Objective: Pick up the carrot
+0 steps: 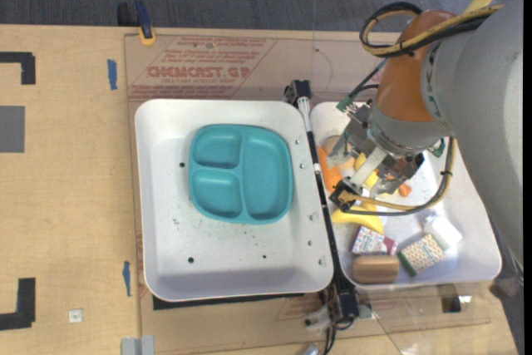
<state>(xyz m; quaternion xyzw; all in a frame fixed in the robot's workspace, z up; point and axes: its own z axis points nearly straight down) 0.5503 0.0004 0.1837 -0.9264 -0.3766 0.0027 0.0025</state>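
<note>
Hand (359, 172) beside carrot (331, 177)

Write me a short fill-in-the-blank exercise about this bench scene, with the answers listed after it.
1. The teal divided plate lies in the ___ bin.
2. The gripper hangs over the ___ bin.
3. The plate has ___ compartments.
4. The band above the wrist is ___.

Answers: left; right; three; orange

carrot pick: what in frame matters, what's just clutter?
Job:
carrot, orange, at the right bin's left edge
hand, low over that bin

Lying about:
teal divided plate in the left bin
yellow piece
brown block
patterned packets
</note>
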